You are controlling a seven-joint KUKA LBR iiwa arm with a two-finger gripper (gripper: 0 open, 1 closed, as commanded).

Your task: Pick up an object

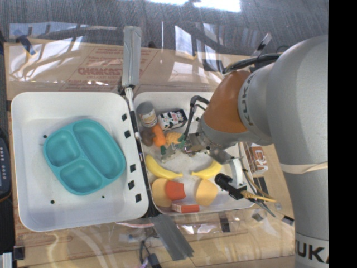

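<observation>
Arm is closest to the lens: grey, orange band above the wrist, in from the right and covering the right side of the right bin. Gripper is low over the middle of that bin. Can't tell from this angle whether it's open, closed or gripping anything.

Pick candidates are all in the right bin:
- orange carrot-shaped piece just left of the gripper, tilted
- left banana and right banana just below the gripper in view, apart from each other
- red block further down, between two yellow round pieces
- red-and-white flat piece at the bin's bottom edge
- grey can in the upper-left corner, black-and-white patterned box beside it

Left bin holds a teal three-compartment plate, lying flat, well apart from the gripper.
</observation>
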